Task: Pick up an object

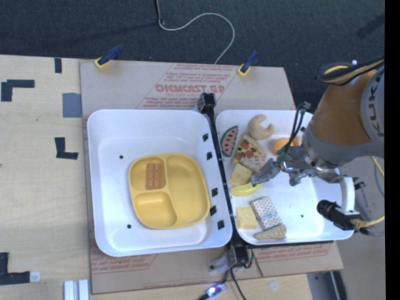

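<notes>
The end effector [265,174] is seen low over the right bin [312,227], its tip just beside the banana [244,189] and pizza slice [250,153]; whether it is wide or narrow cannot be told. For a clean pick, one piece should be singled out and the descent centred on it, since the toy foods lie crowded against the bin's left wall. Beyond, a yellow divided plate [187,195] lies in the left bin [109,167], both bins resting on a cardboard sheet [181,86] upon the table [37,180].

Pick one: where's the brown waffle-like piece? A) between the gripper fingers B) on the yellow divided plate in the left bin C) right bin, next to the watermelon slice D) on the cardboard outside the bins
B: the brown piece lies in the upper-left compartment of the yellow plate, which sits in the left bin.
</notes>
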{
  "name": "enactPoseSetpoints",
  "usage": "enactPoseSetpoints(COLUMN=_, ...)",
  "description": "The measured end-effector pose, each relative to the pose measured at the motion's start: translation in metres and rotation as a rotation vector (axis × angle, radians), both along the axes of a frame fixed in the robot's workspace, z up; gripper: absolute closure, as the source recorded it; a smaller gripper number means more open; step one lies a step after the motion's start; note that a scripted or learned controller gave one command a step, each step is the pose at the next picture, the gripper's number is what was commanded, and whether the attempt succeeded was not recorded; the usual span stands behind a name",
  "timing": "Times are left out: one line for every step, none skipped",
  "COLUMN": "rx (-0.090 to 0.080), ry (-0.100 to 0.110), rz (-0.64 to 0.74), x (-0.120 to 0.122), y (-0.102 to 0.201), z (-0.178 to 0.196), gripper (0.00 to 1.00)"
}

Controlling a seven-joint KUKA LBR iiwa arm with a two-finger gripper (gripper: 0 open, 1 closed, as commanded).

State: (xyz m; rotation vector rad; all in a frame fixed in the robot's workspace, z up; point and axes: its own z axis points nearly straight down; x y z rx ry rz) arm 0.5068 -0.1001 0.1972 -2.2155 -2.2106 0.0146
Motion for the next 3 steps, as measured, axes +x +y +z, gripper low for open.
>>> enactPoseSetpoints(rx=-0.002, ry=-0.013, rz=0.003, x=0.003, y=0.0, z=0.006, gripper=0.0)
enactPoseSetpoints(rx=-0.001, ry=-0.008, rz=0.003, x=0.002, y=0.005, z=-0.058, gripper=0.0)
enactPoseSetpoints(rx=-0.001, ry=-0.007, rz=0.003, x=0.001, y=0.006, z=-0.112, gripper=0.0)
